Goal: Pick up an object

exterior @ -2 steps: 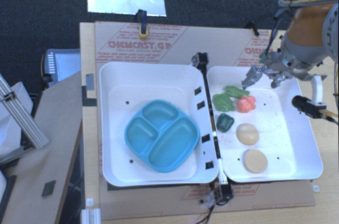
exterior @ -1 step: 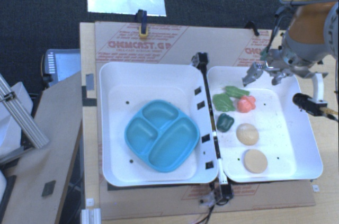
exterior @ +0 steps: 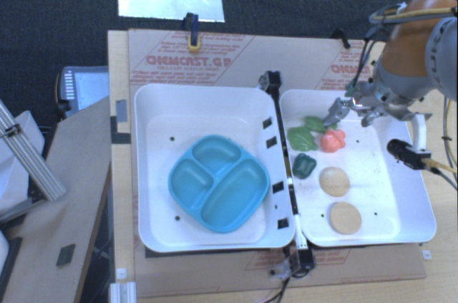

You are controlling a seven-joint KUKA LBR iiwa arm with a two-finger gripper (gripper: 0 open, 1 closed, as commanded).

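– What's it going for?
– The claw (exterior: 335,113) hangs in the right bin (exterior: 408,223), upper right of frame, just above the pink toy (exterior: 330,141). Can't tell its spread. Reaching, I'd judge; next it must drop and close.

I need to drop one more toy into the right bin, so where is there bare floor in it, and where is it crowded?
Right bin: bare floor lies along its right side, beside the two tan discs, and near its front right corner. The back left is crowded: green leafy piece, pink toy, dark green pepper, with the claw over them.
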